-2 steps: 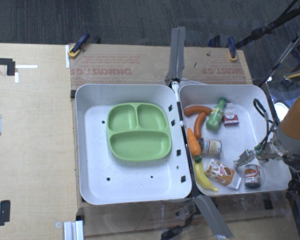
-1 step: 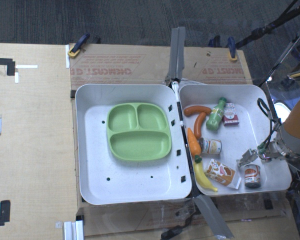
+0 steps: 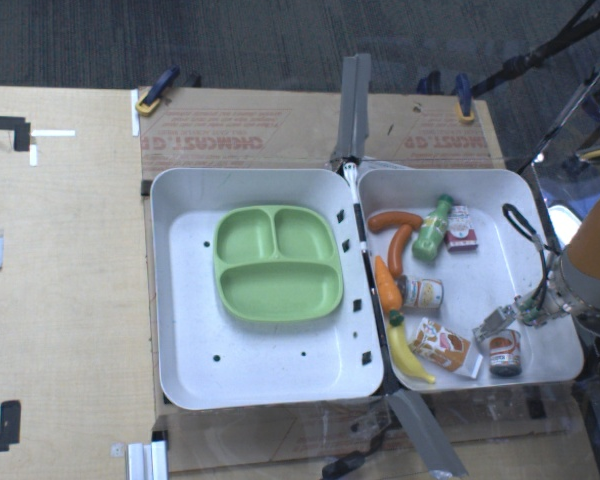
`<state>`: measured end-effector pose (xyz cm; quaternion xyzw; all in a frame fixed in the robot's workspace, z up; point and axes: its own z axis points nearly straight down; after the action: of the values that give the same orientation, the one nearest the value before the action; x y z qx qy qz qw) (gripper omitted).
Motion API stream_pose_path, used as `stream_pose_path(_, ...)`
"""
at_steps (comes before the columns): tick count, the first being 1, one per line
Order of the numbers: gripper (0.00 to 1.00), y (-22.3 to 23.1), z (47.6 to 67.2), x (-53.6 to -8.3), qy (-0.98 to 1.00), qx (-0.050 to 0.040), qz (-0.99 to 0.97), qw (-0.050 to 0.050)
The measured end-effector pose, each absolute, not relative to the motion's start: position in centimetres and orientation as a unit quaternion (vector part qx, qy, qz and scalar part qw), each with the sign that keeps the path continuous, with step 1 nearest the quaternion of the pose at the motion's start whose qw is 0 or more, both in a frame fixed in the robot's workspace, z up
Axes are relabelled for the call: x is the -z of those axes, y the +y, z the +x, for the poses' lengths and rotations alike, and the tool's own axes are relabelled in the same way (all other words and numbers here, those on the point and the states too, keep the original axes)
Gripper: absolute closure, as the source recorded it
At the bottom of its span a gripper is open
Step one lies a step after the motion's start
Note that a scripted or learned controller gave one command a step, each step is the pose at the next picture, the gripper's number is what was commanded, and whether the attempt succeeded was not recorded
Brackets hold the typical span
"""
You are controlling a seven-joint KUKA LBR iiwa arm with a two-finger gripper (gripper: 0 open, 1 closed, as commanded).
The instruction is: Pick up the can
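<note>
Gripper low in right bin, just above can; finger state unclear, nothing visibly pinched.

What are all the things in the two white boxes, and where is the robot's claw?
Left bin: 1, white, left half of the bench.
Plate: 1, green, three sections, middle of the left bin.
Right bin: 1, white, beside the left bin.
Sausages: 2, orange-red, upper left of the right bin.
Bottle: 1, green, lying beside the sausages.
Small packet: 1, red and white, right of the bottle.
Carrot: 1, orange, by the right bin's left wall.
Jar: 1, on its side, right of the carrot.
Banana: 1, yellow, lower left corner of the right bin.
Carton: 1, orange and white, beside the banana.
Can: 1, red label, lower right of the right bin.
Claw: 1, grey metal, just above the can.
</note>
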<state>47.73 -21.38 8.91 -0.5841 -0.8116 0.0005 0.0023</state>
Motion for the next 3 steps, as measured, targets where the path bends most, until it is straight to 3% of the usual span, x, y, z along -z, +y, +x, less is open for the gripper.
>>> stream_pose_path(1,1.0,-21.47,47.87,-9.66,-0.811,-0.0005,-0.585,0.002)
stream_pose_path(2,0.0,-21.47,47.86,-9.65,-0.811,-0.0006,-0.585,0.002)
stream_pose_path(3,0.0,-22.2,47.75,-8.92,-0.864,0.0,-0.504,0.002)
